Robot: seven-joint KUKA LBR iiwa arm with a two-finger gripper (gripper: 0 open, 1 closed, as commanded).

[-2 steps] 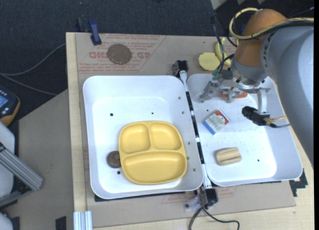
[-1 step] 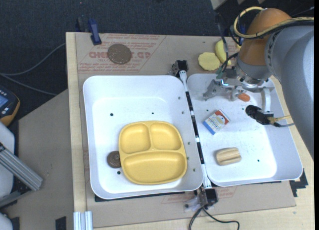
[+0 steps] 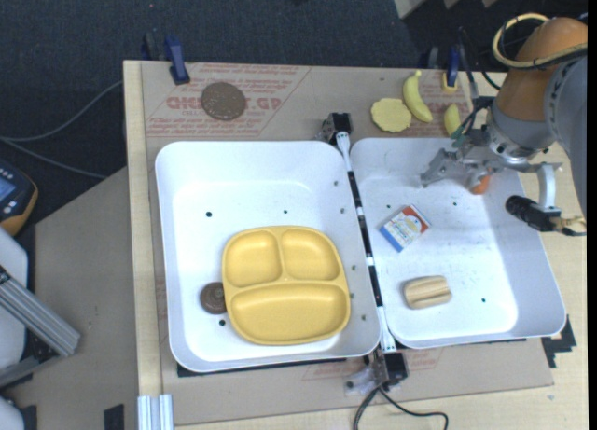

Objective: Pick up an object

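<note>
Item 1, gripper (image 3: pixel 454 163): hangs over the far part of the right bin (image 3: pixel 522 318), arm entering from the right. Whether it is released or clenched cannot be told; nothing is seen held in it.

Item 2, small carton (image 3: pixel 404 228): white with blue and red print, lying flat on the bin floor, below and to the left of the tool in the view, near but clear of it. Its long axis runs on a diagonal, from lower left up to upper right.

Item 3, wooden block (image 3: pixel 427 291): tan, rounded, farther from the tool than the carton, toward the near rim. Long axis close to level across the view, tipped up slightly at its right end.

Item 4, yellow divided plate (image 3: pixel 284 284): left bin (image 3: pixel 187 176), well apart from the tool, with a brown disc (image 3: pixel 213 298) touching its left side.

Handling note (a judgement): the carton is the nearest candidate. Centre above it, turn the wrist so closure falls across its short width, square to the diagonal, then descend straight; a slanted approach would likely push it along the floor.
</note>
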